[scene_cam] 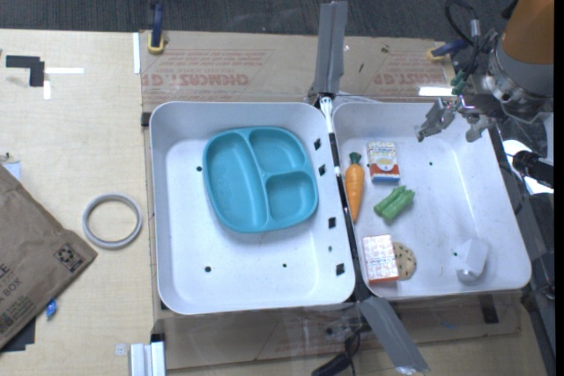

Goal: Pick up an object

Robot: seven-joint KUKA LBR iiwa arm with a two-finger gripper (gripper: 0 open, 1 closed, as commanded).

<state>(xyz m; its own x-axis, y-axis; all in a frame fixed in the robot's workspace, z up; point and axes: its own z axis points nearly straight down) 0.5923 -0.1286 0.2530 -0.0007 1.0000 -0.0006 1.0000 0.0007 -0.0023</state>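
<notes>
Approach step, by my reading: gripper (449,124) hovers over the far right corner of the right bin (502,189), fingers spread apart with nothing between them. No object lifted yet.

Candidate objects all lie in the right bin. Carrot (354,186) lies along the left wall, small carton (382,162) just beside it toward the far edge, green vegetable (394,202) near the bin's middle. Red-and-white box (379,258) and cookie (404,260) touch each other at the near left corner. Pale rounded object (473,261) sits near the near right corner; too faint to identify. Left bin (176,216) carries a teal divided plate (261,179).

Arm pose: grey wrist with orange band (538,9) enters from the right, over the bin's far right corner, fingers pointing down and leftward.

Next move, judged: travel left and toward the near edge, centre over one isolated item (green vegetable looks least crowded), descend, close.
</notes>
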